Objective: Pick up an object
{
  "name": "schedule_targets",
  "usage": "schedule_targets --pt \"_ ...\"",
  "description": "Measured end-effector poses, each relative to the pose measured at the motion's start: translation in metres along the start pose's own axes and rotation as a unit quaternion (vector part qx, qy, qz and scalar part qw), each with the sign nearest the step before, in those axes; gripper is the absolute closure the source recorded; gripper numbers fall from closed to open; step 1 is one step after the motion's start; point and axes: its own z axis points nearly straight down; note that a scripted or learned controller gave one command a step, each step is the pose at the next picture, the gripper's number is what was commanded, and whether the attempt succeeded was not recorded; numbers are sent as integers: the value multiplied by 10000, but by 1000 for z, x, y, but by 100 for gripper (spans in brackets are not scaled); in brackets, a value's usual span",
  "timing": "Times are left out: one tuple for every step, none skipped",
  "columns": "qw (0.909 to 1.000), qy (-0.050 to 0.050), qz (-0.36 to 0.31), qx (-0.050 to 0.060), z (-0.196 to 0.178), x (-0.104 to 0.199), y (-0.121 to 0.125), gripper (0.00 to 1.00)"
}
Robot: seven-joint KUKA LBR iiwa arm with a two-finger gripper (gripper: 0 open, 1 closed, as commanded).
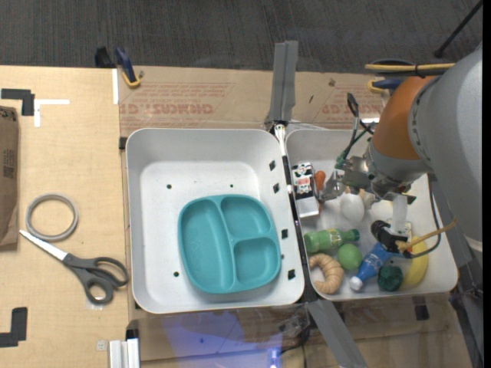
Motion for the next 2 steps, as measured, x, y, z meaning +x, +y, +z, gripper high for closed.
schedule_targets --pt "9906 23 1365 -6 -1 8 23 0" --pt "9909 7 1347 2 -10 8 23 100"
